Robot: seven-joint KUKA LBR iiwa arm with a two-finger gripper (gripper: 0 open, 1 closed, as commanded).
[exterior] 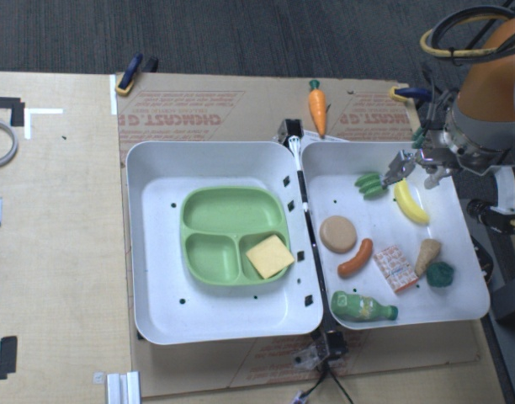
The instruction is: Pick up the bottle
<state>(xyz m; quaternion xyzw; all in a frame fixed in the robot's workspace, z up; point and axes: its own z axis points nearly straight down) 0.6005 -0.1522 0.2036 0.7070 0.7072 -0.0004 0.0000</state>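
The green bottle (pixel 363 308) lies on its side in the front left corner of the right bin (pixel 459 305), its cap end pointing right. My gripper (pixel 415 172) hovers over the back right part of that bin, just above the upper end of a yellow banana (pixel 411 203). Its two fingers (pixel 399 169) stand apart, open, with nothing between them. The bottle is far from the gripper, toward the front of the bin.
The right bin also holds a green pea pod (pixel 370 183), a round tan bun (pixel 338 233), a sausage (pixel 355 258), a red-and-white packet (pixel 395 268), a tan cone (pixel 427 254) and a dark green lump (pixel 440 274). The left bin (pixel 148 251) holds a green divided tray (pixel 220 213) with a yellow wedge (pixel 269 256). A carrot (pixel 316 106) lies behind the bins.
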